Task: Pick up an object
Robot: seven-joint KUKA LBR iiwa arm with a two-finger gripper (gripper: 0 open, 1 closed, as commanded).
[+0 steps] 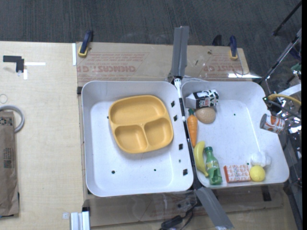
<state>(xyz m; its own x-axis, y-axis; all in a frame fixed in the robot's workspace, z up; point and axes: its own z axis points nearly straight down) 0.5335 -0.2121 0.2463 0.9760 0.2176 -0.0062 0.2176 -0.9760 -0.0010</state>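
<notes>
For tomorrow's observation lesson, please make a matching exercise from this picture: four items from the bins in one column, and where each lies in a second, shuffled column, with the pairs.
Things
1. yellow divided plate
2. carrot
3. lemon
4. green bottle

Places
A. near corner of the right bin, beside the red and white box
B. against the banana, at the right bin's near edge
C. in the left bin
D. along the right bin's left wall, next to the brown egg-shaped thing

Pairs: 1-C, 2-D, 3-A, 4-B
</notes>
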